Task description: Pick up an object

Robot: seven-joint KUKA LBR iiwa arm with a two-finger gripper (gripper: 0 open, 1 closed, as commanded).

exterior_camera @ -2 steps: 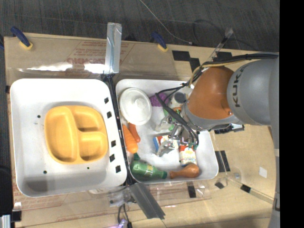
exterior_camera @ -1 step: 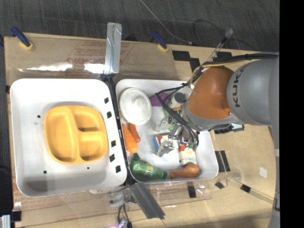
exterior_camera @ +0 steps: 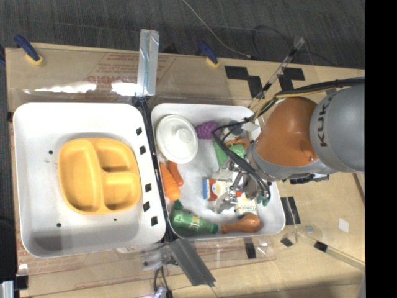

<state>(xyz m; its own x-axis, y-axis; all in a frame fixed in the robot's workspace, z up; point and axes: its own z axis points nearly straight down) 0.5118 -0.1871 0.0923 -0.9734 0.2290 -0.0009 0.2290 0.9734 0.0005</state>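
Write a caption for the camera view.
KUKA arm's gripper lowered among cluttered toys in the right bin; yellow tray in the left bin.

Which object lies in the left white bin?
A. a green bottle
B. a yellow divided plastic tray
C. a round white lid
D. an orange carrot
B: the yellow divided plastic tray sits in the left white bin, while the other three lie in the right white bin.

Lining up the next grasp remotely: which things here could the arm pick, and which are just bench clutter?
Pickable, right bin:
white lid
purple toy
carrot
green bottle
drumstick
small carton
The gripper hangs over these.

Just lying about:
yellow divided tray in left bin
blue clamps
cables
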